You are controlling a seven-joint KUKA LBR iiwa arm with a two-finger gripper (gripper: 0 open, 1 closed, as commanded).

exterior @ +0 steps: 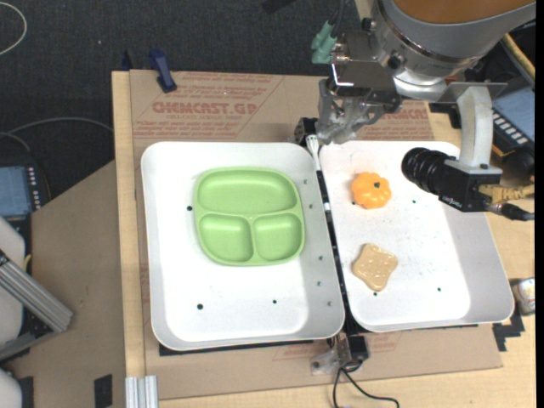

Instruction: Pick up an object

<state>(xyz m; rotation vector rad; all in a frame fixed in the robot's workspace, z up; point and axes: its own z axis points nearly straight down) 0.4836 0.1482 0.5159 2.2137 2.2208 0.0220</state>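
Bins, two of them, shallow and white, sit side by side on a cardboard-covered table [221,100], and I take the seam where they meet as the landmark. Left of the seam, the left bin [170,253] carries one green divided plate [250,216] with three compartments, lying flat and well clear of the arm, so it seems parked out of the way rather than offered for picking. Right of the seam, the right bin [442,262] holds two loose things: one orange pumpkin-like toy [371,189] close to the seam toward the far end, and one tan toast-shaped piece [375,267] nearer me, also close to the seam. Both lie apart from each other, which should leave room around each for a grasp.

One grey arm [442,15] reaches in over the far end of the seam. Its gripper [340,126] hangs just above the far rim there, beyond the pumpkin toy and not touching it. Whether the jaws are spread or closed I cannot tell; nothing is visible between them. My judgement is that the pick is not yet made, with the pumpkin toy the nearest candidate.
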